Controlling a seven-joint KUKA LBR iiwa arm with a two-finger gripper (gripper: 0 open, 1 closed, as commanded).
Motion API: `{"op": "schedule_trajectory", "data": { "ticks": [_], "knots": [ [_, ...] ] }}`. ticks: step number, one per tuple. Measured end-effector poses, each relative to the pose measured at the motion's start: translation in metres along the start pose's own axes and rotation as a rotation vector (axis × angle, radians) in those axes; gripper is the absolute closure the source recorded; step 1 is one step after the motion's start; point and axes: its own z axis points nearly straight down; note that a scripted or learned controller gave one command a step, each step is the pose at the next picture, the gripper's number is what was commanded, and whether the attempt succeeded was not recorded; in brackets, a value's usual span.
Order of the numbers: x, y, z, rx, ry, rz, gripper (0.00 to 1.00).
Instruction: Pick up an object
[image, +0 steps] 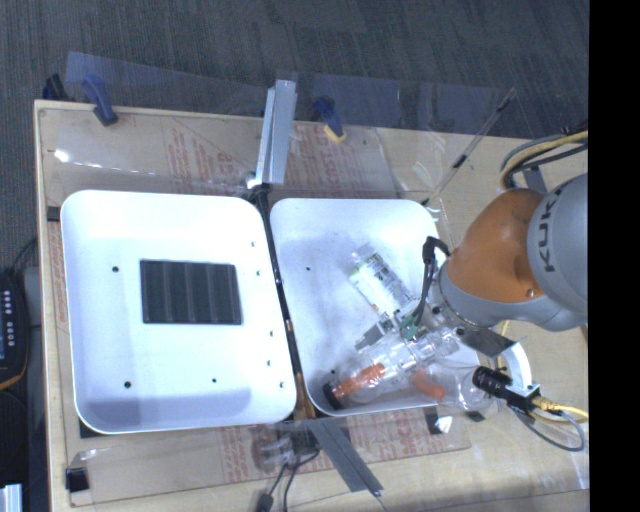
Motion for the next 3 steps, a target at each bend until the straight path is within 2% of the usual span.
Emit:
{"op": "schedule_trajectory", "data": {
  "ticks": [1,2,3],
  "knots": [
    [-0.018,0.041,-0.009,0.018,0.008,0.153,0.00],
    [-0.004,0.012,0.037,0.012,0.009,0.030,0.00],
    [-0.015,0.039,0.038,0.019,0.013,0.123,0.00]
  ]
}}
